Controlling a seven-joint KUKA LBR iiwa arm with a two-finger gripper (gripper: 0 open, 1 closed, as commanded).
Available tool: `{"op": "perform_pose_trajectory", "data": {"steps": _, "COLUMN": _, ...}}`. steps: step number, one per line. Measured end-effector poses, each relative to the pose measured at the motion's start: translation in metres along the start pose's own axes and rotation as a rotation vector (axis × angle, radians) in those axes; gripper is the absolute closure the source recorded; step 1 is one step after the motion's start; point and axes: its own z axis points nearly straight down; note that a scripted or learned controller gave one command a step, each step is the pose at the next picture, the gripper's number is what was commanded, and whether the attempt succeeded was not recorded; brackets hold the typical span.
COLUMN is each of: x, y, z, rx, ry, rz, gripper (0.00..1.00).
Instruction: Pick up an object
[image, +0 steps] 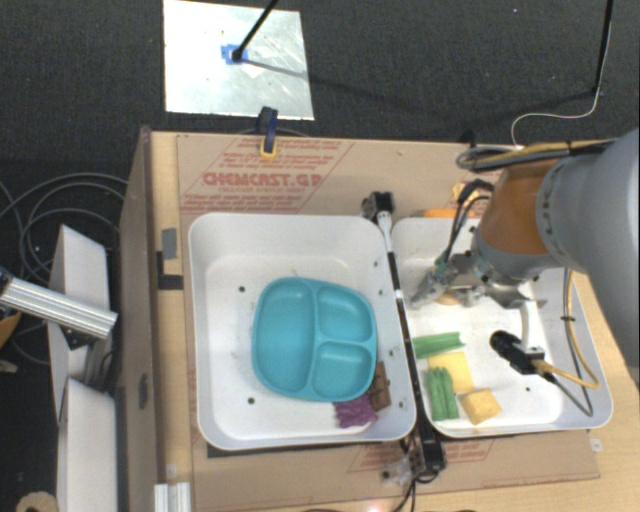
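**Robot arm low over the right bin, nothing yet lifted**

Seen from above at a slant, two shallow white bins sat side by side on a counter (280, 170) covered with printed brown card. The grey arm (560, 210), with its orange band, reached in from the right edge of the frame and bent down over the upper left part of the right bin (590, 400), close to the wall the bins share. Its jaws hung low there, near the bin floor, which suggests a grasp being tried at that spot. The wrist hid them, so I could not tell whether they were released or clenched, and nothing could be seen held between them.

The likeliest things to pick lay in the lower left of the right bin. A green strip (436, 345) lay just below the jaws and apart from them. Below it sat a yellow piece (458, 372), with a green piece (441, 392) touching its left side and a tan block (481, 405) just to its lower right. An orange thing (437, 212) peeked out at the bin's top edge.

The left bin (215, 300) held a teal divided plate (310, 340), lying flat near its middle. A purple scrap (352, 412) and a brown bit (381, 390) sat against the plate's lower right rim. All of these were well away from the jaws.

Judged from this, the pick was not yet done.
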Motion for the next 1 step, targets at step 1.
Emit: {"op": "perform_pose_trajectory", "data": {"steps": 1, "x": -0.0351, "y": 0.0606, "z": -0.0057, "rx": -0.009, "ry": -0.004, "rz": 0.002, "gripper": 0.0}}
